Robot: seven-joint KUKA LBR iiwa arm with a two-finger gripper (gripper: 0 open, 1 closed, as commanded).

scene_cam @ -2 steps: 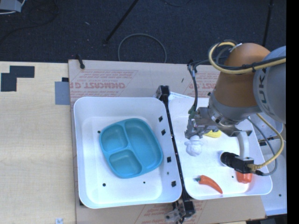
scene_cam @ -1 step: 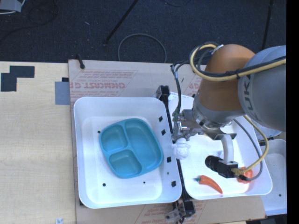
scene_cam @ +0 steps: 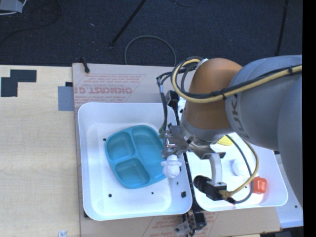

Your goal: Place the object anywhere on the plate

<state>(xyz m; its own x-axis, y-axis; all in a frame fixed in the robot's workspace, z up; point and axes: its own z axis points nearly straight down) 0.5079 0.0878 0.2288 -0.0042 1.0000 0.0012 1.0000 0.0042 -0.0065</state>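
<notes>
Right bin (scene_cam: 276,201): nearest the arm's side, and there's an orange object (scene_cam: 259,184) by its near corner, a small white piece (scene_cam: 238,168) beside it, a sliver of yellow (scene_cam: 226,141) peeking from under the wrist.
Dark fitting (scene_cam: 210,188): black, cabled, hanging low over the right bin, part of the arm's gear as far as I can see.
White object (scene_cam: 172,168): here's the one to watch, a small pale lumpy thing sitting right at the plate's right edge, by the wall between the bins, directly below the tool.
Tool (scene_cam: 171,154): right on top of the white object, but whether it's clamped or apart, I can't tell from here.
Handling: looks light and maybe soft, crumpled or plush by its outline; I'd pinch it across its middle, gently, since something that small could slip or squash.
Plate (scene_cam: 129,154): blue, three compartments, lying tilted in the left bin (scene_cam: 94,181), nothing in its wells.
Arm (scene_cam: 212,102): orange band and grey body looming over the divide, cables looping round.
Bench (scene_cam: 34,152): pale wood stretching off left, cardboard (scene_cam: 111,85) under the bins.
</notes>
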